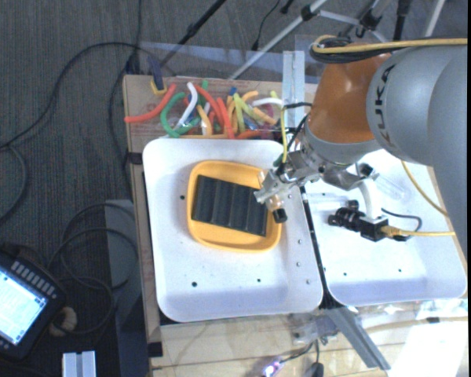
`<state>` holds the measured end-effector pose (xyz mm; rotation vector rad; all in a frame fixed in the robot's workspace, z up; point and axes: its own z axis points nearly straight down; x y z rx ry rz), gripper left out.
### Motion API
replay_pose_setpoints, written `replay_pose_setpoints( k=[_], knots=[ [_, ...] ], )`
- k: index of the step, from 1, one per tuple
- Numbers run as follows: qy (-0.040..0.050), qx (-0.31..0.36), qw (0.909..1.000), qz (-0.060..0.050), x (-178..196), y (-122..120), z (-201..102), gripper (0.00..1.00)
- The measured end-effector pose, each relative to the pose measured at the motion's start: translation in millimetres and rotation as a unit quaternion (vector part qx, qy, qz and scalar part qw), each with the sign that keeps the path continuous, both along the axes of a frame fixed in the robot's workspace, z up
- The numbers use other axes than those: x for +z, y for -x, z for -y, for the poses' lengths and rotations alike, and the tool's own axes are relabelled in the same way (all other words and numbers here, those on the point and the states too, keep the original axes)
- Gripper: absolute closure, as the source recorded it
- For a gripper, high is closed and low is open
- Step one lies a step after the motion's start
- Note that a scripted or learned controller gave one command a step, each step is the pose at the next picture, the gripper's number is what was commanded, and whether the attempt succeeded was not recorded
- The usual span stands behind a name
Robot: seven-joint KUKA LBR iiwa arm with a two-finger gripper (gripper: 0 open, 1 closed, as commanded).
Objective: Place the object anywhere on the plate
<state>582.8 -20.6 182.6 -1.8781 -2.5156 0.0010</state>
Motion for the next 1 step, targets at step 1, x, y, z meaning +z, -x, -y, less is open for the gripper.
replay_pose_setpoints(
  k=[1],
  knots=[
    [0.0,0.0,1.0,0.0,0.1,0.0,0.4,0.0]
  ],
)
